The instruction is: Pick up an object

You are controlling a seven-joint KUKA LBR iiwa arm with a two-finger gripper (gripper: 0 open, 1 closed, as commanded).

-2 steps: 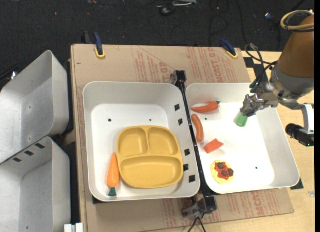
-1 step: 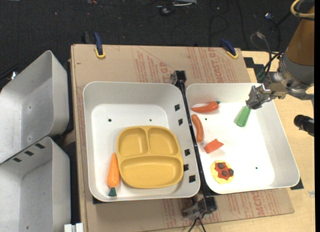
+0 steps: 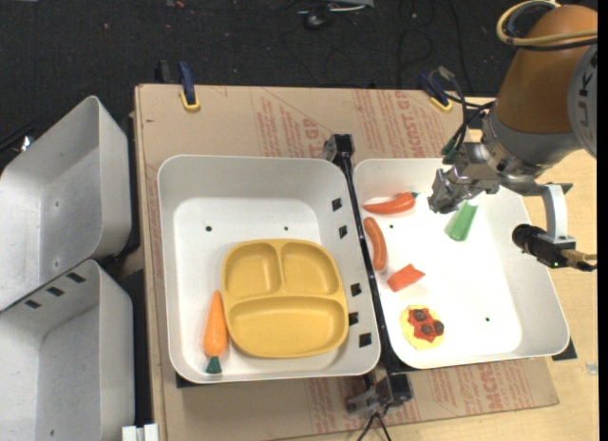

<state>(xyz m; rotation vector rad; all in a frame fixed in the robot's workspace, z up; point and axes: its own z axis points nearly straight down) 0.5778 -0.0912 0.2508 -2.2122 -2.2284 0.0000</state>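
One green piece (image 3: 461,221) sits just right of the pincer (image 3: 446,196), touching it, long axis tilted up-right. Can't tell if the pincer's spread or closed.

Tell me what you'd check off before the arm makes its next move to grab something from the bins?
1. Gripper over the right bin: ok, it sits above the bin's far side.
2. A target close by: ok, the green piece lies just beside the gripper.
3. Grip on the green piece: cannot tell, the view does not settle it.
4. Neighbours apart from the target: ok, the red pepper and the sausage lie separate from it.
5. Other items out of the path: ok, the carrot and yellow plate rest in the left bin.
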